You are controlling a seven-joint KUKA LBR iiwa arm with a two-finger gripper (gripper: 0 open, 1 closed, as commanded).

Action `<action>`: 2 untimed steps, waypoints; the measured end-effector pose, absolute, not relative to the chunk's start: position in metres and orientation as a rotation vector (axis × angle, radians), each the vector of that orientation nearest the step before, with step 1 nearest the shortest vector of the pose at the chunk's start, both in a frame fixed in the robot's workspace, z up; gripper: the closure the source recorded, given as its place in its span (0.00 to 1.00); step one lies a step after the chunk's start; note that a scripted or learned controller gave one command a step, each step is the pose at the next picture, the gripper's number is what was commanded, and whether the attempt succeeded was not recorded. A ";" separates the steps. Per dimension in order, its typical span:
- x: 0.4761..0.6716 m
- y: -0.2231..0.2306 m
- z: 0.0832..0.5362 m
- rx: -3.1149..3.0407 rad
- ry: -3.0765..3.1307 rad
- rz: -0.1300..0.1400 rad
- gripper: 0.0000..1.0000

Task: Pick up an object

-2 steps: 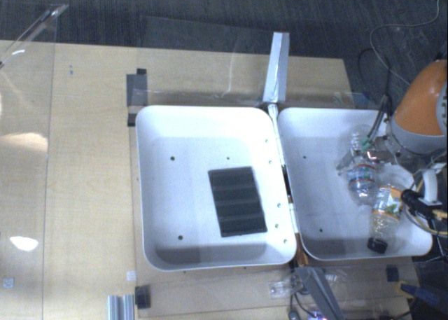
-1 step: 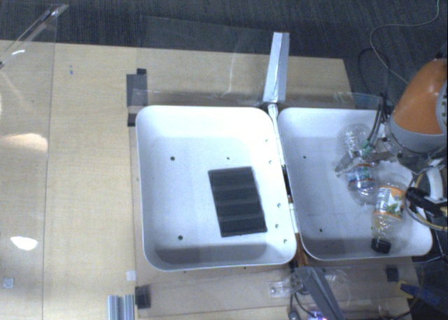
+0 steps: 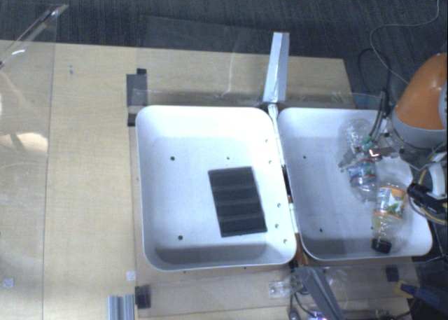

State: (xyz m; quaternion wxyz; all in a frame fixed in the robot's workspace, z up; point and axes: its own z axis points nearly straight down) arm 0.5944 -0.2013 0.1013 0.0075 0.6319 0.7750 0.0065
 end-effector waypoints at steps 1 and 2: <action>0.601 -0.205 0.143 1.927 2.473 0.007 1.00; 0.594 -0.198 0.090 1.967 2.439 0.022 1.00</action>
